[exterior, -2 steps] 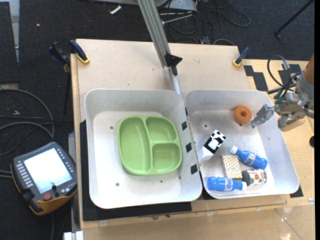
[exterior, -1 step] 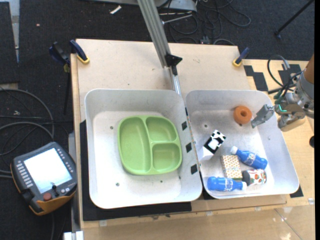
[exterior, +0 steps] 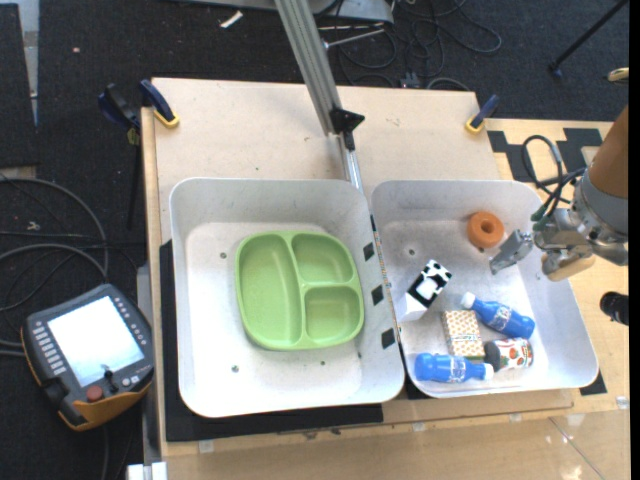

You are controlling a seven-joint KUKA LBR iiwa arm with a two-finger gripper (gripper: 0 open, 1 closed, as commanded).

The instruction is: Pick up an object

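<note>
No legible text, brand, number or sign appears; printing on the bottles (exterior: pixel 498 316) cannot be read.

We see two bins (exterior: pixel 200 268) of smooth white plastic with a soft sheen, on a tabletop (exterior: pixel 250 128) of pale, matt wood. The green tray (exterior: pixel 300 290), far left of the jaws, looks like matt plastic. Just left of the jaws, the orange ring (exterior: pixel 486 229) seems dull and foam-like. Below them, two blue bottles (exterior: pixel 500 317) look like glossy plastic, and the small box (exterior: pixel 460 332) like printed card. The gripper (exterior: pixel 540 253) is grey, dull metal.
</note>
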